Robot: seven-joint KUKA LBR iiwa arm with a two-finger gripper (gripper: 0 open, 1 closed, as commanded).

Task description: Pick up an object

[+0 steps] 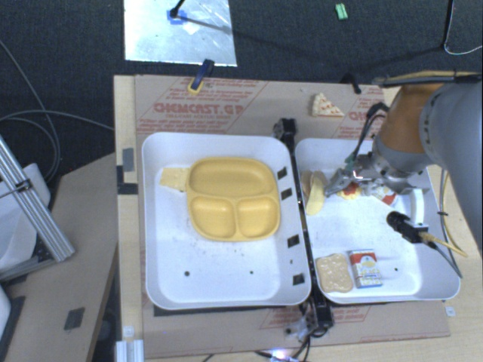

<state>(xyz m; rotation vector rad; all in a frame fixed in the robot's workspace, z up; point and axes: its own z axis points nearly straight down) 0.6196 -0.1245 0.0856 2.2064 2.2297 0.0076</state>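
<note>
In the right bin [434, 274], 1 gripper [339, 185], finger state unclear, nears 1 banana [315, 194].

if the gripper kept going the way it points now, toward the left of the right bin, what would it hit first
Most likely the pale yellow banana-shaped piece lying by the right white bin's left wall, just ahead of the gripper. Height is hard to judge from above, so it could pass over it.

You get even, bright overhead light; the white bins [226, 296] nearly wash out, a metal sheet [179, 21] at far left glares, shadows stay faint, detail is slightly soft.
</note>
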